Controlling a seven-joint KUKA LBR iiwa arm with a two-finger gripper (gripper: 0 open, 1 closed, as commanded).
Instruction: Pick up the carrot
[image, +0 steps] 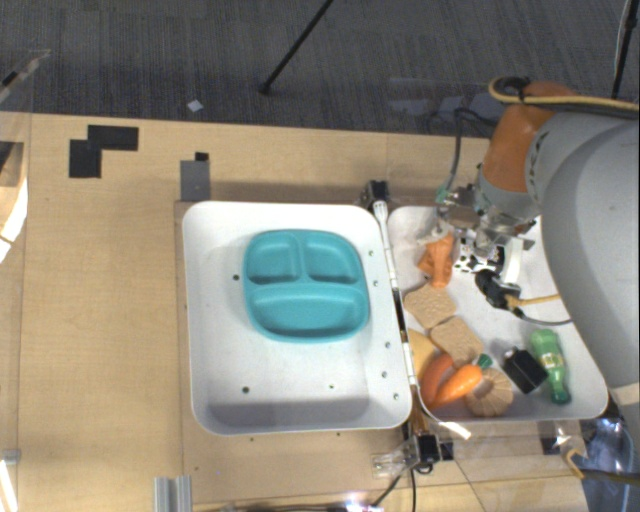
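Observation:
The carrot (462, 381), orange with a small green top, lies near the front of the right bin (585, 395), pointing left. It rests against a rounded orange fruit (434, 370). My gripper (466, 252) hangs low over the back of the same bin, well behind the carrot. It is right beside a small orange food piece (437, 259). The grey arm with its orange band (512, 150) reaches in from the right and hides the bin's far right corner.
Two brown bread slices (430, 304) (457, 338) lie between the gripper and the carrot. A black block (523, 370), a green bottle (550, 366) and a tan cookie (491, 401) sit to the carrot's right. The left bin (215, 400) holds a teal divided plate (305, 283).

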